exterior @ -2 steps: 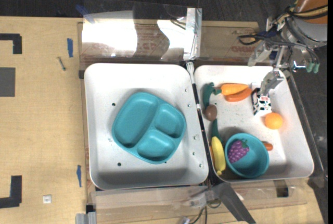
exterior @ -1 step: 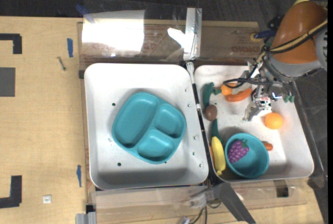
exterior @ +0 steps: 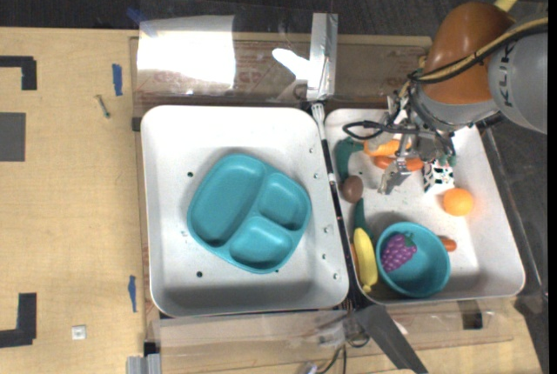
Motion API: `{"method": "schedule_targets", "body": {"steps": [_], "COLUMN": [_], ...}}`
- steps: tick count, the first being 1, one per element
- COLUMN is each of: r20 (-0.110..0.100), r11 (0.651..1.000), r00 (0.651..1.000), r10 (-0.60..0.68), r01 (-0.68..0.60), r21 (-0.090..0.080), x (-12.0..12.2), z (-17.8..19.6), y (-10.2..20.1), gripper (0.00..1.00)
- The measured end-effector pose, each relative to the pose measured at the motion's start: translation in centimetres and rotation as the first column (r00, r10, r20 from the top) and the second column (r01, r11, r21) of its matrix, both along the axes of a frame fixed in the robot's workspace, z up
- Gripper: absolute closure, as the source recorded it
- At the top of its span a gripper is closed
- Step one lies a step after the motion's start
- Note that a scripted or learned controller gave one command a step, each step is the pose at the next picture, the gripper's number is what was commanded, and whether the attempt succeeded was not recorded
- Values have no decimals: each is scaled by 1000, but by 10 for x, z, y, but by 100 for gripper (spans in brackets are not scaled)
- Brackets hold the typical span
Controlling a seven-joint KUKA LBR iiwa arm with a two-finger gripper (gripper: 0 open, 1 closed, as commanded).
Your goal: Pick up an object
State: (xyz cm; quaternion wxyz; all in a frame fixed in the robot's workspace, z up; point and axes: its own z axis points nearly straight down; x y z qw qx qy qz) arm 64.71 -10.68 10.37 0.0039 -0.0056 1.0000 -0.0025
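The gripper (exterior: 393,179) hangs low in the right bin (exterior: 500,190), just up and left of the blue bowl (exterior: 418,263) that sits near the bin's front. Its metal fingers (exterior: 389,182) point down, and from where I stand I cannot tell whether they are apart or together; nothing is visibly caught between them.

The likeliest target, I'd say, is the small orange thing (exterior: 381,150) lying right behind the fingers, farther back from the bowl; it is partly hidden by the wrist, so its shape is hard to read. It looks like light toy plastic, stiff and smooth, so probably a bit slippery. A pinch across its narrow middle would seem safest.

Around the bowl there is plenty else. A bunch of purple grapes (exterior: 399,251) rests inside it, a yellow banana (exterior: 365,257) lies against its left side, and a round orange fruit (exterior: 457,202) sits just up and right of it. A brown egg-shaped piece (exterior: 352,188) lies up and left of the bowl by the bin's wall, and a black-and-white cube (exterior: 439,176) stands beyond the orange fruit.

The bin floor is smooth white, likely slick, so pieces may skate if nudged. Room is tight here. Well left of the bowl, the other bin (exterior: 165,146) holds a teal divided tray (exterior: 250,211).
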Motion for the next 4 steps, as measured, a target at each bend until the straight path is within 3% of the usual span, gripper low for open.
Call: {"method": "schedule_targets", "body": {"steps": [1,2,3,4], "r20": [20,11,1,-9], "r11": [1000,1000,1000,998], "r00": [1000,1000,1000,998], "r10": [4,-23,-24,67], "r01": [-4,23,24,-67], "r21": [-1,5,5,6], "x": [5,23,21,-78], "z": [14,135,129,9], "y": [2,34,34,10], "gripper": [100,100,0,0]}}
